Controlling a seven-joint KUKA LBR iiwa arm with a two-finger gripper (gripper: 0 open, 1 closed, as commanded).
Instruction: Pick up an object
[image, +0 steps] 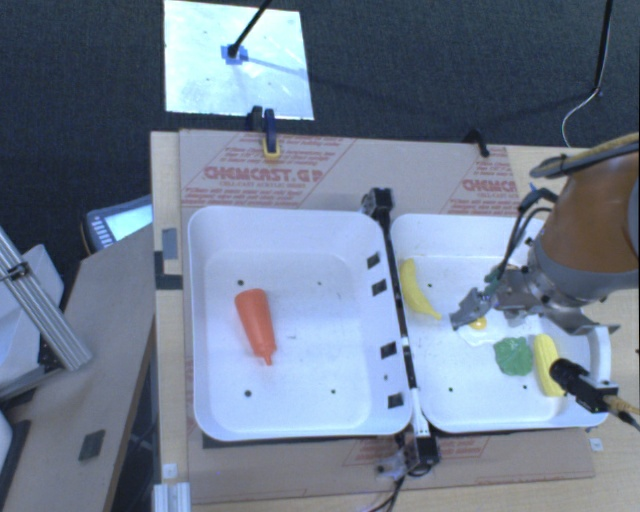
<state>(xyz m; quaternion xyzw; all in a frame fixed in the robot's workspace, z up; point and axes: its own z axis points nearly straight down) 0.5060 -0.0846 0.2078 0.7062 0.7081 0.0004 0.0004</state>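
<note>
Camera view: the gripper (474, 318) is hovering low in the right bin (440, 410), just over the fried egg (481, 331); its opening I cannot tell. A banana (414, 289), lettuce (514, 356) and corn (546, 362) are lying nearby; the carrot (256, 322) is sitting in the left bin (215, 400).

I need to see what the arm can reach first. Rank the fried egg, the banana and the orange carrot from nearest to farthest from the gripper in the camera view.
1. Fried egg: right bin, just beneath the gripper.
2. Banana: right bin, by the divider, to the gripper's left in the view.
3. Orange carrot: left bin, across the divider, farthest.
</note>
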